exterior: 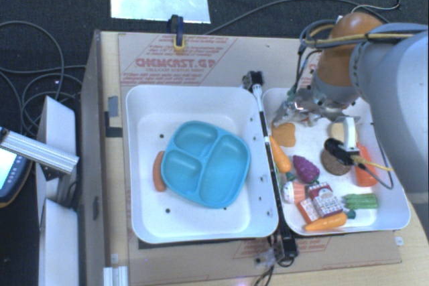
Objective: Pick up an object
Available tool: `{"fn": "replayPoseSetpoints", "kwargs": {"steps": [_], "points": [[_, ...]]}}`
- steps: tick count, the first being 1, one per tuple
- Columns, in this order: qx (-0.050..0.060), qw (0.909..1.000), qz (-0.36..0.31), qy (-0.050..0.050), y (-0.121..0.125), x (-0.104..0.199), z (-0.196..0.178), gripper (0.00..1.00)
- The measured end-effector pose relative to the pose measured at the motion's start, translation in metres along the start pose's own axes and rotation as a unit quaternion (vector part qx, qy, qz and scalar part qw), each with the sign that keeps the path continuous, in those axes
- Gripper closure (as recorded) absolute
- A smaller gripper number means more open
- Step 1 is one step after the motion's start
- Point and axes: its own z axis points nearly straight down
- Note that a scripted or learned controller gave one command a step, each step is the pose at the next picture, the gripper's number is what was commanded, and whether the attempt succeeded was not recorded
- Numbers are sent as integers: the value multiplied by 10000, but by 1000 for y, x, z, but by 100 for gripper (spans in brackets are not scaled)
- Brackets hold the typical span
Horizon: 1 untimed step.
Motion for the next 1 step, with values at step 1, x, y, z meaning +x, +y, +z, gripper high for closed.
{"fn": "replayPoseSetpoints", "kwargs": {"steps": [1], "points": [[2, 10000, 18, 3, -58, -10, -1, 0]]}}
